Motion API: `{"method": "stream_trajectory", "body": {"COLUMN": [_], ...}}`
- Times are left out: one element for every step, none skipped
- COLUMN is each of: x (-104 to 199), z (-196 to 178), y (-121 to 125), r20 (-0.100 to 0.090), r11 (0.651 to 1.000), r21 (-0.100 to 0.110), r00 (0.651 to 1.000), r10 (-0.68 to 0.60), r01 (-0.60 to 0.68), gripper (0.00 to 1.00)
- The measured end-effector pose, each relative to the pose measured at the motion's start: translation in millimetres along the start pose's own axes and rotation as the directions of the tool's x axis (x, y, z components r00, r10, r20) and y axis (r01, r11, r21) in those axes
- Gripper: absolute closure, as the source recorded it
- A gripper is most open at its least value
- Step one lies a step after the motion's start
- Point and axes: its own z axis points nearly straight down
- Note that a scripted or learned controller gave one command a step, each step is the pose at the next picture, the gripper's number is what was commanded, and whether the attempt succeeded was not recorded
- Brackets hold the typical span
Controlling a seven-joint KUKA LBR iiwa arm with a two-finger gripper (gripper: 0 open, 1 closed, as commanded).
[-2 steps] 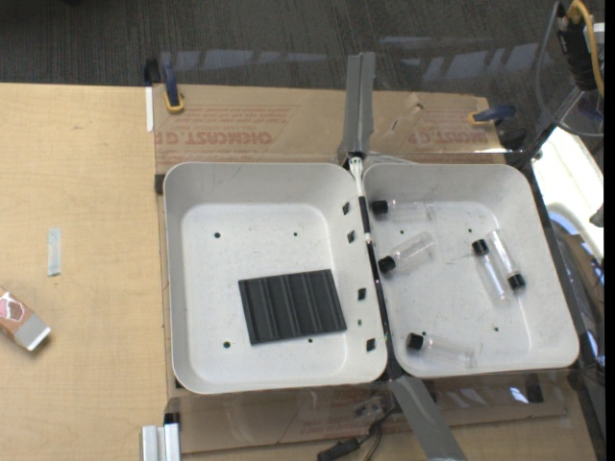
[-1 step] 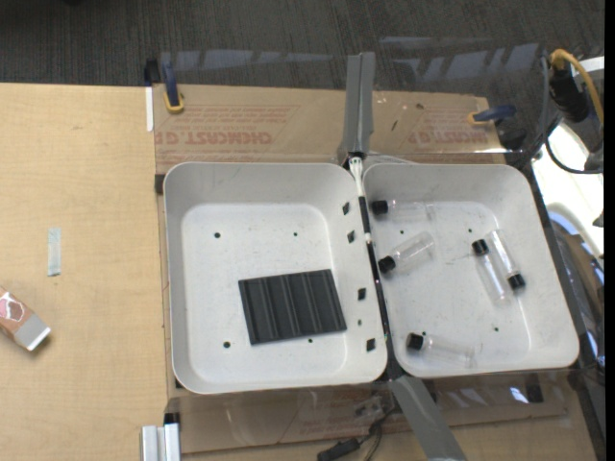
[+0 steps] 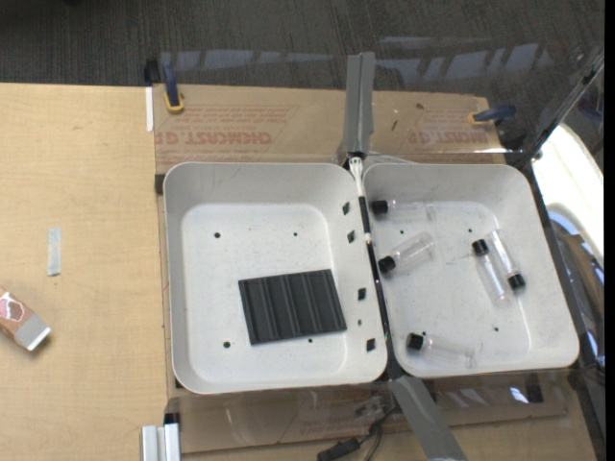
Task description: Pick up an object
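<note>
Five clear vials lie loose in right bin (image 3: 538,219), e.g. vial (image 3: 497,265); black ribbed pad (image 3: 292,305) flat in left bin (image 3: 183,286). Gripper state: can't tell. Spread-out vials leave grasp room.

We take this for a robotics lab: two white bins (image 3: 178,257) sit clamped on a cardboard-covered bench (image 3: 77,181), one with clear vials (image 3: 495,267), one with a black ribbed pad (image 3: 291,305), above grey carpet (image 3: 288,12).
</note>
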Motion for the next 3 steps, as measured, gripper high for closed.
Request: {"method": "stream_trajectory", "body": {"x": [1.3, 1.2, 2.4], "z": [-8.5, -8.5, -17.3], "y": [-2.1, -2.1, -4.3], "r20": [0.0, 0.0, 0.001], "r11": [1.0, 1.0, 1.0], "r21": [0.01, 0.01, 0.018], "r00": [1.0, 1.0, 1.0], "r10": [-0.003, -0.002, -0.005], "r01": [0.003, 0.002, 0.005], "gripper": [1.0, 0.0, 1.0]}}
